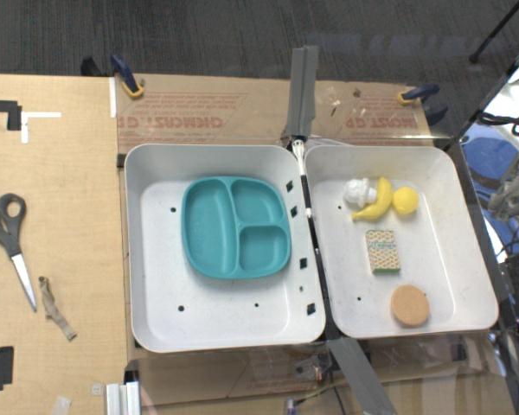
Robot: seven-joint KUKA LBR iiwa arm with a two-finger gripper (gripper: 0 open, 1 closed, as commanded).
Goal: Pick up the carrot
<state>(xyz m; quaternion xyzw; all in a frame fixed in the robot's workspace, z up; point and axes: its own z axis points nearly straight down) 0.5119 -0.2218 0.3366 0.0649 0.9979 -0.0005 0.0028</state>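
Left bin [147,318]: divided plate [236,227], near centre. Right bin [454,232]: banana [376,201] at back between white object [357,192] and ball [405,200]; small box [382,252] mid; disc [409,305] front. Scissors [9,240] on table [60,188], far left.

A pale grey structure [512,195] with cabling is partly visible at the right edge of the view, at mid-height. It is cropped by the edge and blurred. Whether it is a link of the arm cannot be determined, and no joint pose can be read from it.
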